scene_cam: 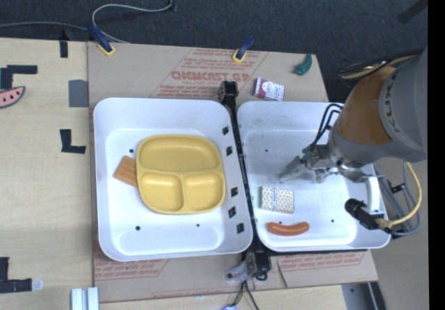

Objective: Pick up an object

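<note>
Two things lie in the right bin [306, 115] just below the pincer [284, 176], whose spread fingers pinch nothing: a packet [277, 199] almost under the tips and, nearer the front wall, a sausage [288, 229] lying long-axis left-right.

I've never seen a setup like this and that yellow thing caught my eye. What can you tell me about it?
It is a yellow divided plate, plastic by the look of it, with rounded corners and three compartments: one wide, two smaller. It lies flat and right side up in the left white bin, nothing in it. A tan waffle-like piece sticks out from under its left edge.
</note>
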### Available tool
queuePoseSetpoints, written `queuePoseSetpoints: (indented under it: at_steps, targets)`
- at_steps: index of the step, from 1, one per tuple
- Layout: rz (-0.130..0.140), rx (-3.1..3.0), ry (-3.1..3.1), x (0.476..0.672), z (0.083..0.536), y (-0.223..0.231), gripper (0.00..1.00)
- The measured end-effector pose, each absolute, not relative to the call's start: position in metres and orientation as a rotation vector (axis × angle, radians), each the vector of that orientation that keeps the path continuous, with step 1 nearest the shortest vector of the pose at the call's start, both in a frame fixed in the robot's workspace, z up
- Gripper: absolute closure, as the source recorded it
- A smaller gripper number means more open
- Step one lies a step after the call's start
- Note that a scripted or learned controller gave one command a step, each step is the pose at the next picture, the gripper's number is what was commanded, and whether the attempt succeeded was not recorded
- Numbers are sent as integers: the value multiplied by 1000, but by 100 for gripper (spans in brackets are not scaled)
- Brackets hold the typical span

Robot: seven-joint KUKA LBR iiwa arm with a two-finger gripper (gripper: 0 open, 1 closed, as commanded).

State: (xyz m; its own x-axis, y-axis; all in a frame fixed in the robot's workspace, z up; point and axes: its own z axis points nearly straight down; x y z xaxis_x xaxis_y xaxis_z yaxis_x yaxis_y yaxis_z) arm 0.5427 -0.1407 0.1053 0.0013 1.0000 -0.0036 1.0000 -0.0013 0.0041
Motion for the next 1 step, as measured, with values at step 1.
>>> queuePoseSetpoints:
  at_steps: [1]
  targets:
    - [1, 2219, 2218, 543, 115, -140, 100]
